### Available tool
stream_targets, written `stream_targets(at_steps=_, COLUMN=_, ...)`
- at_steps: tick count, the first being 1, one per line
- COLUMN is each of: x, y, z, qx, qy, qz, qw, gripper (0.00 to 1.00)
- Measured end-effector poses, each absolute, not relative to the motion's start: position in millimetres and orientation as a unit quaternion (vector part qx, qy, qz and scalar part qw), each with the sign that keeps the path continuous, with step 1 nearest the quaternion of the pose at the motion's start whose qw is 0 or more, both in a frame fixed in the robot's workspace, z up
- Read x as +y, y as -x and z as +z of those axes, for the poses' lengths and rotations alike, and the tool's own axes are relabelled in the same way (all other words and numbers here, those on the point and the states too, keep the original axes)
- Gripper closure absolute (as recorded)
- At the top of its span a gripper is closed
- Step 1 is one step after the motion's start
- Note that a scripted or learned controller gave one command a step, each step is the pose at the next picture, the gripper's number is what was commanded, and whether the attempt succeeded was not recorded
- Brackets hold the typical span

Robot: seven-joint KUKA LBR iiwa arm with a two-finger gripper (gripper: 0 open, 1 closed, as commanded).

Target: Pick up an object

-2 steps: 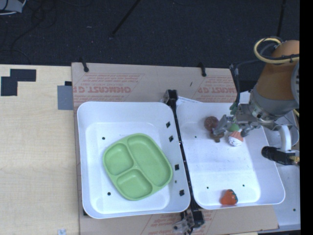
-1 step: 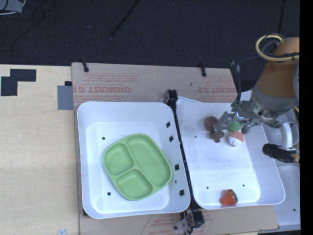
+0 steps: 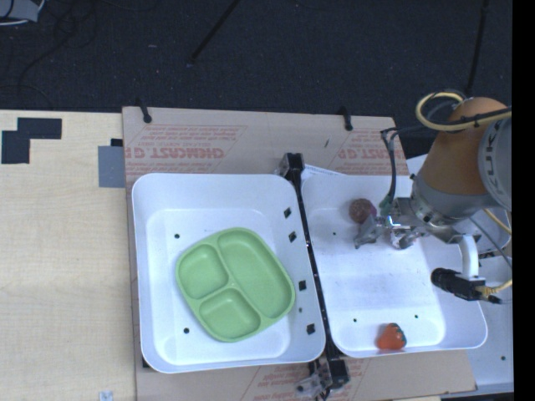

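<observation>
The gripper (image 3: 383,234) is low over the right bin (image 3: 418,286), just beside a small dark reddish object (image 3: 362,210); its fingers seem a little apart with nothing between them. An orange-red object (image 3: 390,337) lies near the bin's front wall, so the pick is not yet done. The green divided plate (image 3: 235,284) rests in the left bin (image 3: 159,224).

Two bins (image 3: 159,224) of smooth white plastic, faintly glossy along the rims. In the left one, a matt pale-green plastic plate (image 3: 235,283) with moulded compartments. Under both, flat brown cardboard (image 3: 217,136), dull and printed in red. At 9 o'clock, a light wood-grain bench (image 3: 58,266) (laminate or real wood, hard to tell). Gripper (image 3: 380,234) of bare grey metal, slightly shiny. At 5 o'clock, a glossy orange-red lump (image 3: 390,337); near the gripper, a dull brownish ball (image 3: 362,210).
</observation>
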State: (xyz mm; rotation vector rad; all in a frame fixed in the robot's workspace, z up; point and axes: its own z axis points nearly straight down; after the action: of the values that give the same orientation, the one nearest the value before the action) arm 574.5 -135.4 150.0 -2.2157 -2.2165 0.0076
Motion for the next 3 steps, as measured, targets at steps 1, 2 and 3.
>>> stream_targets(at_steps=1, x=-127, y=-576.7, z=89, qx=-0.708, qy=0.707, qz=0.0018, qw=0.003, gripper=0.0)
stream_targets(at_steps=2, x=-127, y=-576.1, z=87, qx=-0.706, qy=0.708, qz=0.001, qw=0.002, gripper=0.0)
stream_targets(at_steps=3, x=-129, y=-576.5, z=98, qx=-0.704, qy=0.71, qz=0.0009, qw=0.002, gripper=1.0)
